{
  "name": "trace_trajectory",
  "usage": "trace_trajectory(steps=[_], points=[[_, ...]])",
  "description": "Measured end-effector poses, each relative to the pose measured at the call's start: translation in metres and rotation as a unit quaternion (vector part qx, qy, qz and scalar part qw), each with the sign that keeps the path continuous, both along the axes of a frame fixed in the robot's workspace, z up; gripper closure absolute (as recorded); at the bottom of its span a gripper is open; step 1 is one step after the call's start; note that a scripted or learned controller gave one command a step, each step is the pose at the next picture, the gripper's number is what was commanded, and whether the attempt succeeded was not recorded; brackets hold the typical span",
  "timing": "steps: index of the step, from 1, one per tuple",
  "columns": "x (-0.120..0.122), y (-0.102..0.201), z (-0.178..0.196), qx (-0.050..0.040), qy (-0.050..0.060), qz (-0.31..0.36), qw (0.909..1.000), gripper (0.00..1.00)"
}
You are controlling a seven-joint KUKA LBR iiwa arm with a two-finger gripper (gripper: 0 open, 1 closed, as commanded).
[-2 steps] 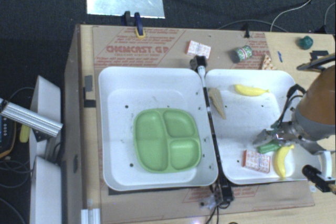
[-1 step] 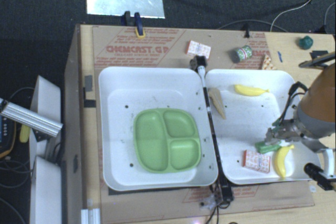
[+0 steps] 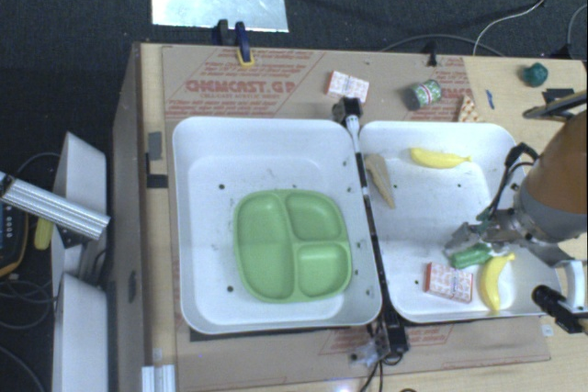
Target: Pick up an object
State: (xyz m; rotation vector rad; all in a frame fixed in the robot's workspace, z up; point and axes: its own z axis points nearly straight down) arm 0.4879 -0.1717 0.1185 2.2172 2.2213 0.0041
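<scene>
Left of the dividing wall (image 3: 364, 207) where the two bins meet, the left bin (image 3: 197, 197) holds a light green divided plate (image 3: 293, 245) with three compartments, lying flat and a little toward the divider. Just right of the divider, at its upper part, a tan wedge-shaped piece (image 3: 379, 179) lies in the right bin (image 3: 404, 289), nearly touching the wall. Farther right from the divider, near the bin's far rim, a yellow banana (image 3: 439, 159) lies crosswise. Down toward the near rim, a small red-and-white printed box (image 3: 449, 282) lies flat, and just to its right a second yellow banana (image 3: 496, 281) lies roughly upright in the view, curving toward the near rim. Above the box, the gripper (image 3: 472, 245) sits low over the bin floor, with a small green object (image 3: 472, 256) at its tip, touching or just beside the top of the second banana; whether the fingers are apart or closed on that green object cannot be told. The grey arm (image 3: 556, 197) with its orange band fills the far right, well away from the divider.
</scene>
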Motion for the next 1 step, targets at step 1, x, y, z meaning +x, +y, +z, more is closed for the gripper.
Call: trace_trajectory(steps=[1], points=[[0.0012, 0.0000, 0.0104, -0.0001, -0.001, 0.000, 1.0000, 1.00]])
